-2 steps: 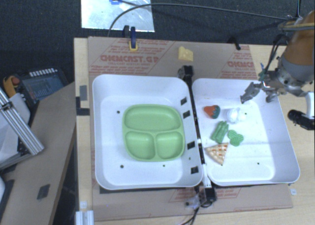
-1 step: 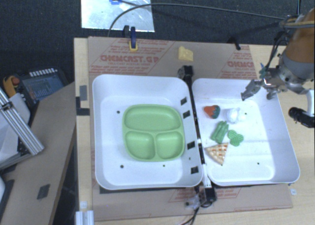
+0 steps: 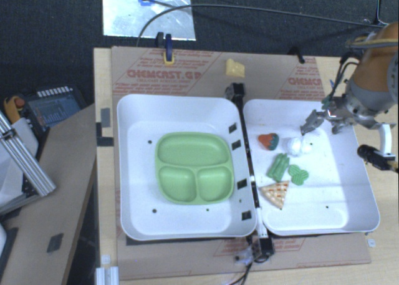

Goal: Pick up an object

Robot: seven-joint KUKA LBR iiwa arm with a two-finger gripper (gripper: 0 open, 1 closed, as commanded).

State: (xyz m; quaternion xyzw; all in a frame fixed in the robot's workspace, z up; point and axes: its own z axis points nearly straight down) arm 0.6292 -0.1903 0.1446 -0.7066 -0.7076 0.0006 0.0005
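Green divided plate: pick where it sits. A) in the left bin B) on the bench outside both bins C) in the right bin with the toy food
A: the green divided plate lies alone in the left bin, while the toy food sits in the right bin.
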